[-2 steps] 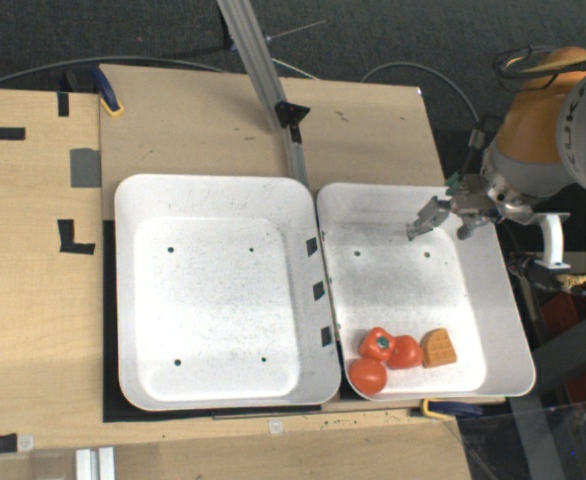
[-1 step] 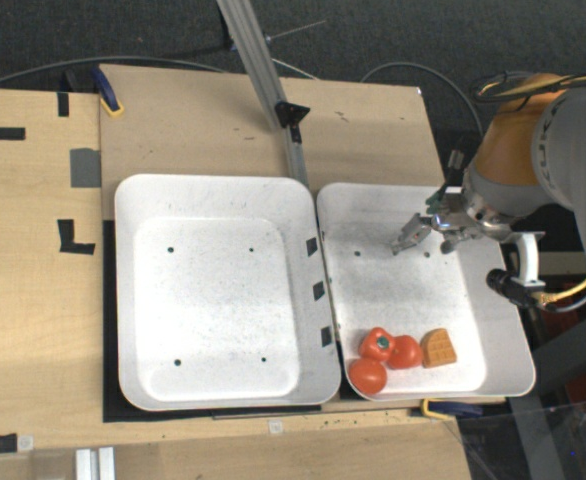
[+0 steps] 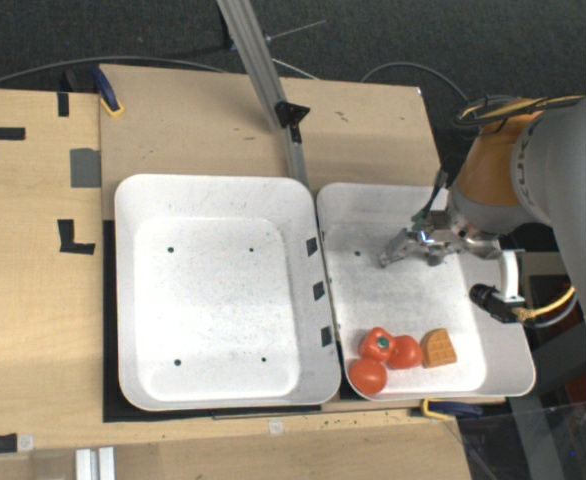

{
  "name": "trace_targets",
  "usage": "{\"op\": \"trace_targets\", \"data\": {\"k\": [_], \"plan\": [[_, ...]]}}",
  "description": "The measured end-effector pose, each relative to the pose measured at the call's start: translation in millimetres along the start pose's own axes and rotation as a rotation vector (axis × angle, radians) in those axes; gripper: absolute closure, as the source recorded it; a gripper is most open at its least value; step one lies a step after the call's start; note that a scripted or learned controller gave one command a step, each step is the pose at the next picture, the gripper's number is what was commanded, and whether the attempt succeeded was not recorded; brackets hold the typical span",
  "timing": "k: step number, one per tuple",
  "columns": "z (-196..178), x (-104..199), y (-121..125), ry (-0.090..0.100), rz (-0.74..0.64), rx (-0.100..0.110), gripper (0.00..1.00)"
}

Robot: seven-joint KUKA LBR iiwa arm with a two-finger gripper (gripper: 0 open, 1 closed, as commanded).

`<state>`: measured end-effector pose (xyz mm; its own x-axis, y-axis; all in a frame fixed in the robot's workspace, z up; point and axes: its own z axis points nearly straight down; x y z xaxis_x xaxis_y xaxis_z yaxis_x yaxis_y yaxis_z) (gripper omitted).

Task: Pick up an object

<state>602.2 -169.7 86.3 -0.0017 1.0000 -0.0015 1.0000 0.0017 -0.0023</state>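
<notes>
The likeliest things to pick are lying at the near edge of the right bin: a cluster of red toy tomatoes, one showing a small green stem spot, touching one another, and just beside them on the right a small orange-tan block that is looking like a toy cracker or biscuit. All of them are appearing light, hard and smooth, most likely plastic, so the round tomatoes are probably going to roll or squirt out of a pinch unless the fingers are closing across the widest part; the block is offering flatter, parallel sides and is seeming the surer hold, taken across its short width. The gripper is hanging over the upper middle of the same bin, well apart from the toys, and nothing is showing between its fingers; how wide they are standing cannot be told from this slant. The left bin is sitting alongside, touching the right one, on the wooden bench
</notes>
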Motion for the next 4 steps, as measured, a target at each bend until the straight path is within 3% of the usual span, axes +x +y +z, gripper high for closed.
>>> {"op": "trace_targets", "data": {"k": [1,3,4], "plan": [[-11.9,0.6,0.3,0.001,-0.001,0.000,1.00],[-116.7,-2.9,-9.3,0.000,0.001,-0.007,1.00],[-133.5,-2.5,-8.7,0.001,0.000,-0.004,1.00]]}}
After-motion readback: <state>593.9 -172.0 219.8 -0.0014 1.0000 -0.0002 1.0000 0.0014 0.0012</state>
